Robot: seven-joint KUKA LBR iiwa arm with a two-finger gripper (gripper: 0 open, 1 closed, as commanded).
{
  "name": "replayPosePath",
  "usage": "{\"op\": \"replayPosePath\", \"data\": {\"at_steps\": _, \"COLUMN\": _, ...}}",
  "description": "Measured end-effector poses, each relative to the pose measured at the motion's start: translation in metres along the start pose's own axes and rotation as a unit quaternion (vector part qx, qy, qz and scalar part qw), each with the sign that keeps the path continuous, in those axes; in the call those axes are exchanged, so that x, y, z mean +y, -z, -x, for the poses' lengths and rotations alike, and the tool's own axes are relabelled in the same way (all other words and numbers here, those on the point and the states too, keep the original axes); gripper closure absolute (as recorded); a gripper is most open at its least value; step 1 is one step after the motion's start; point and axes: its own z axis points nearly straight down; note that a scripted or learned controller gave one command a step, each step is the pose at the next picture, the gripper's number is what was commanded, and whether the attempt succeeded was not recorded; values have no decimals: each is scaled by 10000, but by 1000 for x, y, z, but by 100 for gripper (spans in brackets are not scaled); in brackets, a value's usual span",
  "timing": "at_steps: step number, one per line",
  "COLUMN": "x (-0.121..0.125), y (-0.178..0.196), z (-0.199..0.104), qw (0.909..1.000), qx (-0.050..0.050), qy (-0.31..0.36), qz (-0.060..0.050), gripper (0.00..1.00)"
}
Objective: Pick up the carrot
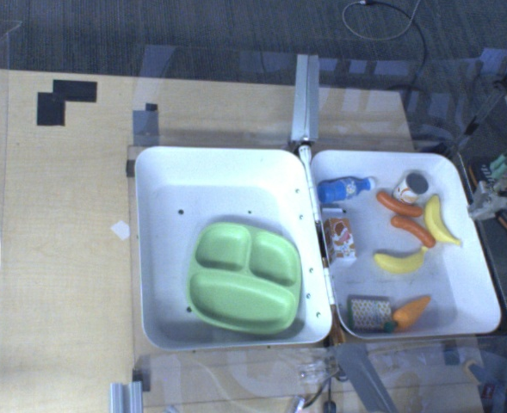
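Carrot (411, 311) lies in the right bin (481, 317), near edge, just right of a grey sponge-like block (369, 312). Farther in: two bananas (399, 261), two sausages (399, 203), blue bottle (343, 188), snack packet (340, 238). Green divided tray (244, 276) sits in the left bin (163, 231). Gripper (498, 198) sits past the right bin's right rim; opening: cannot tell.

A: What sits at three o'clock, at the edge?
B: Part of the arm (504, 192), cut off by the frame; whether the fingers are apart, I cannot tell.
A: The small packet (340, 239) by the divider?
B: Print too small to read.
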Motion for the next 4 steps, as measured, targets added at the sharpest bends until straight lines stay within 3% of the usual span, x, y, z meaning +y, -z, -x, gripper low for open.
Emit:
{"op": "replayPosePath", "data": {"at_steps": 1, "x": 56, "y": -108, "z": -21, "qw": 9732, "qx": 29, "qy": 2298, "qz": -20, "gripper": 100}}
{"op": "replayPosePath", "data": {"at_steps": 2, "x": 56, "y": -107, "z": -21, "qw": 9733, "qx": 28, "qy": 2297, "qz": -19, "gripper": 0}}
{"op": "replayPosePath", "data": {"at_steps": 3, "x": -4, "y": -193, "z": -54, "qw": 9577, "qx": 12, "qy": 2876, "qz": 22, "gripper": 0}}
{"op": "replayPosePath", "data": {"at_steps": 4, "x": -37, "y": -189, "z": 7, "qw": 9908, "qx": 21, "qy": 1353, "qz": -20, "gripper": 0}}
